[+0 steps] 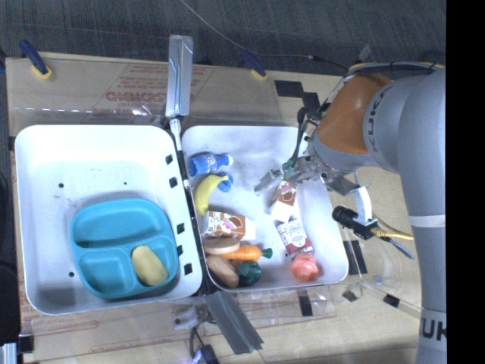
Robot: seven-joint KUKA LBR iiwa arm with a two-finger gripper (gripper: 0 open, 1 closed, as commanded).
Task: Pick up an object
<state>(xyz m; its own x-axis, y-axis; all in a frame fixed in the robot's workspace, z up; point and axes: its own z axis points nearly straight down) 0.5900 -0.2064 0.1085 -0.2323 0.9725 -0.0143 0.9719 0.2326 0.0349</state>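
My gripper (279, 179) sits low in the right bin (250, 139), toward its right side, arm (394, 127) coming in over the bin's right rim. Fingers splayed apart, one metal tip pointing left, the other down by a small brown-and-red packet (286, 194); packet touches or sits just under my fingertips, not clearly between them, so nothing grasped.

Everything else placed off the right bin: blue bottle (208, 161) near its upper left corner, yellow banana (206, 192) just below the bottle along the left wall. Printed snack box (226, 224) below the banana. Bread-like item (221, 268) and orange carrot (244, 254) at the bottom left, dark green thing (250, 273) touching the carrot's underside. Red-labelled sachet (292, 235) below my fingers, pink-red fruit (304, 268) just under it near the bottom right corner.

Left of the right bin, the left bin (45, 150) holds a blue divided tray (114, 241) with a yellow potato-like object (149, 265) in its lower right compartment.
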